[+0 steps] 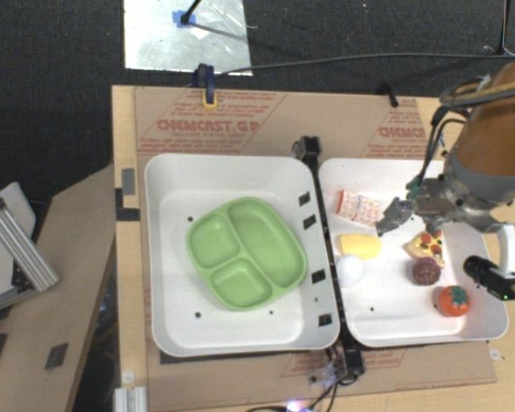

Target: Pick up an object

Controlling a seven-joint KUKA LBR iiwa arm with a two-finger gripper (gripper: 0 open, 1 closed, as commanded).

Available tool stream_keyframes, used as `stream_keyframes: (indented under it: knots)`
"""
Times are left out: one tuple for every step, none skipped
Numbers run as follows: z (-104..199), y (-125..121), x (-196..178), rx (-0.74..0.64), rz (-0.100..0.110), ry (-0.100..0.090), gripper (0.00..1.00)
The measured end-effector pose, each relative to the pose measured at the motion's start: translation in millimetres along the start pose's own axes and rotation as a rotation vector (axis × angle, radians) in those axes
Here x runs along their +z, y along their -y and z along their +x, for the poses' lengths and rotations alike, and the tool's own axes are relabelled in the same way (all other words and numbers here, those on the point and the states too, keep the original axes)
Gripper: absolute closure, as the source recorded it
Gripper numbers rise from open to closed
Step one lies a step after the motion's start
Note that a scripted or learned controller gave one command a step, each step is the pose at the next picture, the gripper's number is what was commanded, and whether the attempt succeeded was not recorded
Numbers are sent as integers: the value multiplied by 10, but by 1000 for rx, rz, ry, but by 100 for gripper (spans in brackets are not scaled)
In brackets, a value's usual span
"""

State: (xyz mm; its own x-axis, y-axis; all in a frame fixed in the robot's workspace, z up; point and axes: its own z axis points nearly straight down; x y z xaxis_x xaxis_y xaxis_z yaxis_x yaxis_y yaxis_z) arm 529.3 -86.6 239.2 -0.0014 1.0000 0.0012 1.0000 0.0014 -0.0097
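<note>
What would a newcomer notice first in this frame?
The pale green divided plate lying alone in the left bin stands out most. Next, the arm's orange band over the right bin, where small toy foods cluster: a yellow piece, a pizza slice, a tomato.

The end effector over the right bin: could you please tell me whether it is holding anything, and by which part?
Nothing shows in the end effector. It hangs above the right bin, over bare floor between the red-and-white packet and the pizza slice.
</note>
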Motion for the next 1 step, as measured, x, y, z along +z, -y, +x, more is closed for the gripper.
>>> stream_keyframes:
  knots:
    - [1,-22,-51,-2,-11,1,0]
